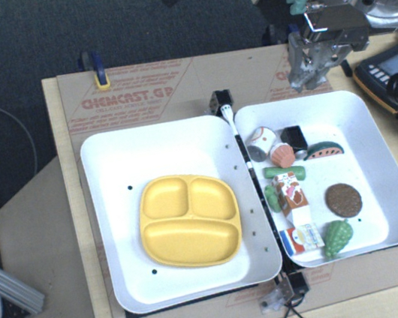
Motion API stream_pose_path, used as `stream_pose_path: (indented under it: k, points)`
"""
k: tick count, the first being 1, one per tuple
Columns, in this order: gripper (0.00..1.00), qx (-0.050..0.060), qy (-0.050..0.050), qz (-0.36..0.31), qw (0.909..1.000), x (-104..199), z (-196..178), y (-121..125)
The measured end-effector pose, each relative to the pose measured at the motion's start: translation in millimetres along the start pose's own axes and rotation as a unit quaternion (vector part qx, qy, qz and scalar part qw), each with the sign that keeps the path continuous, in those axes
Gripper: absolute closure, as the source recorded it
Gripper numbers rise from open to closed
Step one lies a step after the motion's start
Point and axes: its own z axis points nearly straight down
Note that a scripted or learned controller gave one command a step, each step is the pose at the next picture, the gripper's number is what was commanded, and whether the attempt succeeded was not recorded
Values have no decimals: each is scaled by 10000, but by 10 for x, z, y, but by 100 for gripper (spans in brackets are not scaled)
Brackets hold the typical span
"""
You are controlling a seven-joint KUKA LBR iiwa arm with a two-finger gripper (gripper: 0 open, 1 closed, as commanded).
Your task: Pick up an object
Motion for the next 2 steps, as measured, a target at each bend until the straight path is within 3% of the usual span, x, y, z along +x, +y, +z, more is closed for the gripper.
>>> stream_pose_path:
  k: [1, 2]
  points:
    - [100, 119, -19, -6, 9999, 422, 1812, -35]
    - [100, -77, 31, -3, 10000, 456, 92, -2]
